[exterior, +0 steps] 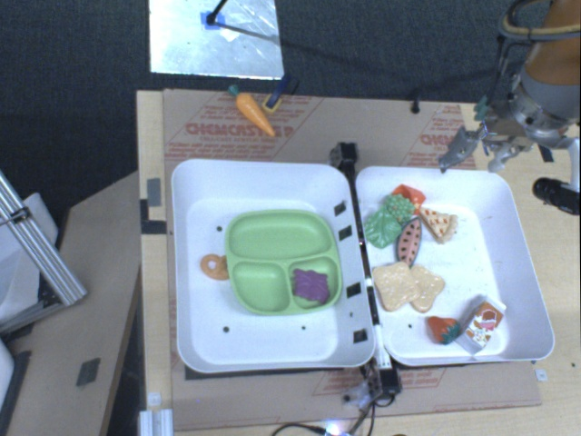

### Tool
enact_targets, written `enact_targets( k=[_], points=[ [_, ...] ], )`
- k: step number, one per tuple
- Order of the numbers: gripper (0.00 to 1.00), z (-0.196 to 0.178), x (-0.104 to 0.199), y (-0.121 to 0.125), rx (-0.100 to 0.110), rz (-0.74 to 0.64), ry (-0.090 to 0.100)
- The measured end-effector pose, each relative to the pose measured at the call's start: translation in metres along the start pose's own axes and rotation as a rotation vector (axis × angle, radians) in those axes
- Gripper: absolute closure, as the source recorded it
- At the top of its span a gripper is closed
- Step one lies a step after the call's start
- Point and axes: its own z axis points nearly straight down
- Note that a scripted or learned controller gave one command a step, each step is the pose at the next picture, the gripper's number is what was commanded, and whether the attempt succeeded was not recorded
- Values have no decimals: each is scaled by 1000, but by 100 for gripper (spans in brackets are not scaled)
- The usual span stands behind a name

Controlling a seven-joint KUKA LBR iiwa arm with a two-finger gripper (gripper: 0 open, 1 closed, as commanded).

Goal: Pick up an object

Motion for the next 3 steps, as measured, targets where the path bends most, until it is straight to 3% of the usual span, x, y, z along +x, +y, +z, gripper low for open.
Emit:
enact_targets(
  k=[1, 3],
  points=[
    [0, -7, 0, 2, -12, -2, -2],
    [0, 107, 15, 1, -8, -4, -1]
  ],
)
